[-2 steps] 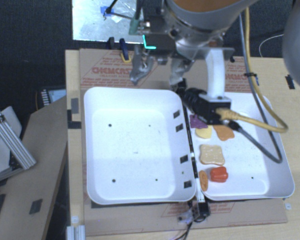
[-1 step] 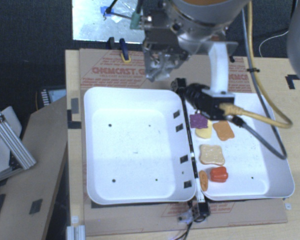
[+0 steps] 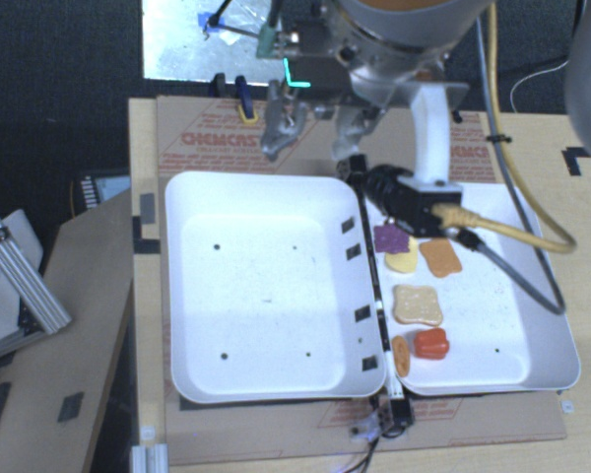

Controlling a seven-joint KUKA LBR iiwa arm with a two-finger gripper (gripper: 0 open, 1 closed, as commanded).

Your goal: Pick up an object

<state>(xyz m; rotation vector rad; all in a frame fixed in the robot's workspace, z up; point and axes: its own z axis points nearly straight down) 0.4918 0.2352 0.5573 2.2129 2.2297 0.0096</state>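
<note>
Along the right bin's (image 3: 532, 363) inner edge sit a purple piece (image 3: 391, 236), yellow piece (image 3: 402, 260), orange piece (image 3: 440, 258), toast (image 3: 417, 305) and red block (image 3: 431, 343), clustered within reach. Gripper (image 3: 310, 136) hangs above the bins' far edge, fingers apart, holding nothing, likely staged before descending.

The left bin (image 3: 266, 294) has an open white floor across its whole width, with free room to pass. The right bin (image 3: 517, 338) is crowded along its left side: a purple piece (image 3: 391, 236), a yellow piece (image 3: 402, 260), an orange piece (image 3: 440, 258), a bread slice (image 3: 417, 305), a red block (image 3: 431, 344) and a small orange piece (image 3: 402, 355) lie close together near the divider. Its right half is bare. The arm (image 3: 414, 28), a black fitting (image 3: 406, 201) and a yellow cable (image 3: 512, 236) overhang the right bin's far end.
</note>
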